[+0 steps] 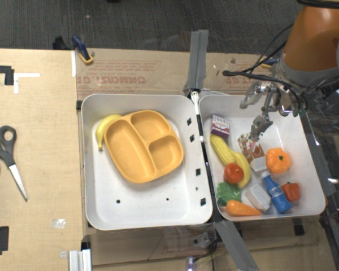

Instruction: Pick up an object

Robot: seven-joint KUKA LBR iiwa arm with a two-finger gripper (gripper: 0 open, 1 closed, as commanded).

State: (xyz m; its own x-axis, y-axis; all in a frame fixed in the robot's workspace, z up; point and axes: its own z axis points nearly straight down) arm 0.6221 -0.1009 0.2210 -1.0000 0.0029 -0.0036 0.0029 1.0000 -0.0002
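The grey KUKA arm with its broad orange band [313, 35] comes in at the far right corner of the worktop, its bulky wrist high in the view and turned downward. Black cables loop around the wrist, and beneath it sits a cluster of silver metal fittings. From there the slim two-finger metal tool [260, 126] hangs down and slants slightly toward the worktop's left edge, its tip low above the right side of the worktop.
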